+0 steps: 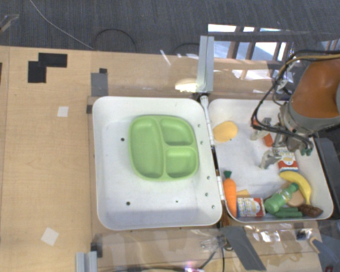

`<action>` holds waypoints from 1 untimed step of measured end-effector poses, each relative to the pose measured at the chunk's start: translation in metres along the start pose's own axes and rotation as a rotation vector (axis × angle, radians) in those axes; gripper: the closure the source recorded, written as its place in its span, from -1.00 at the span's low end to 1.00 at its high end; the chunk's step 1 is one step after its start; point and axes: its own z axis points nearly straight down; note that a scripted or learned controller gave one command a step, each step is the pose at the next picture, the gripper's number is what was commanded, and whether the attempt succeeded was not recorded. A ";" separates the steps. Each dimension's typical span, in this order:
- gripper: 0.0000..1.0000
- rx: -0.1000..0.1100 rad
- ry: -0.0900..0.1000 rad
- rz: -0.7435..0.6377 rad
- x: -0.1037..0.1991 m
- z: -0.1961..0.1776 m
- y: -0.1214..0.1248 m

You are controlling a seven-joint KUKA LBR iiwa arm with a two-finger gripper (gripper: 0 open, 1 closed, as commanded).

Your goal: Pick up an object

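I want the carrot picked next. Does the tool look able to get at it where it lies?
Probably yes: the carrot lies uncovered in the right bin, though it hugs the left wall, with a can at its tip. The tool hangs nearby.

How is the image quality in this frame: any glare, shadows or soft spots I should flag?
Camera view: lighting is even and mostly sharp; a bright glare patch sits on the bench just above the left bin; a soft shadow falls along that bin's lower inside edge; the green tray and carrot read clearly; the gripper is small and cluttered by cables, so its finger state is hard to read.
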 end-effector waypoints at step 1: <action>-1.00 0.000 -0.001 0.047 0.011 0.000 -0.005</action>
